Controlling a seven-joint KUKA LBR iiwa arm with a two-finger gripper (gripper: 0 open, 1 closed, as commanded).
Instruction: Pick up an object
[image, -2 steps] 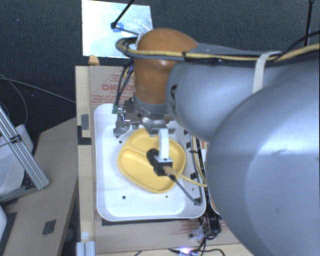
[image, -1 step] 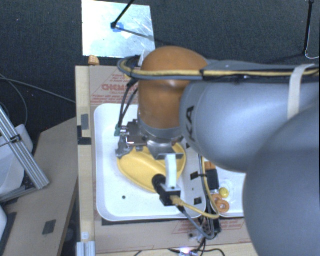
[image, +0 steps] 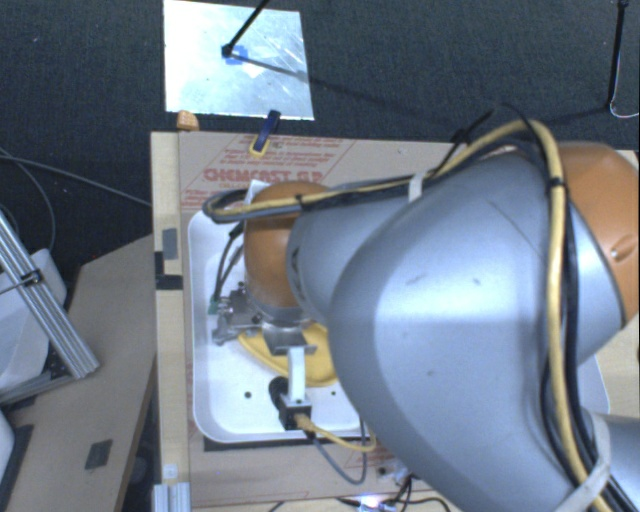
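The grey arm (image: 470, 330) is by far the biggest thing here, sweeping in from the right with its orange band (image: 600, 230) near the top edge and covering most of the right half of the counter (image: 330, 160). Next in size is the white bin (image: 225, 405) on the left, whose near floor and left wall are bare. The arm's wrist hangs over the middle of it. Under that wrist lies the only candidate for the task in sight, a flat yellow object (image: 318, 368) resting on the bin floor. It shows as a pale yellow crescent poking out on the near-left and near-right of the wrist hardware, and the rest of it is covered. Smallest of all is the claw (image: 270, 332), pointing straight down into the bin from the end of the wrist. Its body blocks the tips, so whether it is open or closed cannot be told, nor whether it has hold of anything. The relation that matters is vertical. The yellow object appears to sit directly beneath the claw, or just toward the near side of it, not off to one side, so the coming move looks like a matter of height and not of sideways travel. Its visible edge runs roughly left to right across the bin, though its true long axis is hidden.
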